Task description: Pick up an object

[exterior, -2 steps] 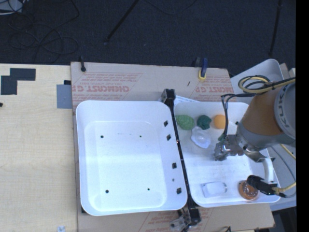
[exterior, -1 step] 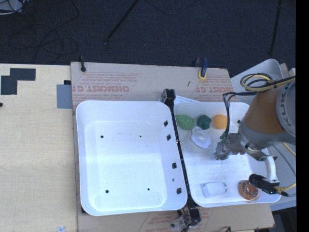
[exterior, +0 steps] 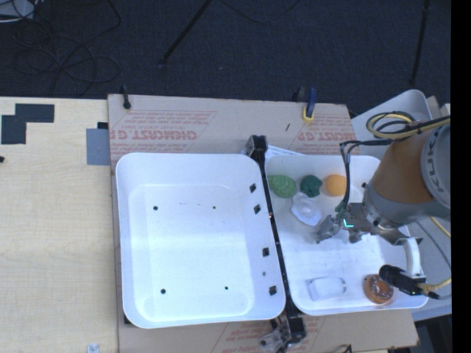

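Jaws: on the grey two-finger gripper (exterior: pixel 329 230), low inside the right bin; the fingers are too small and blurred to read, so I cannot tell whether they are parted or closed, and nothing is visibly between them.
Left shallow white plastic bin (exterior: pixel 147 179): well to the left of the jaws, beyond the black divider; no object rests in it.
Right shallow white plastic bin (exterior: pixel 324 309): beneath the jaws; it bears every candidate object.
Clear crumpled plastic piece (exterior: pixel 307 211): just above and left of the jaws, nearly touching; likeliest target, by my reading.
Pale flat rectangular item (exterior: pixel 326 287): below the jaws, near the bin's front wall.
Green bumpy rounded object (exterior: pixel 282 185): up and left of the jaws, apart.
Brown ring-shaped object (exterior: pixel 379 290): below and right of the jaws, in the front corner.
Orange ball (exterior: pixel 335 184): straight above the jaws, near the far wall.
Dark green ball (exterior: pixel 310 185): above the jaws, between the green bumpy object and the orange ball.
Progress: approach looks made; no grasp is visible, no object is lifted. Closing on something and raising it remain, as I judge it.
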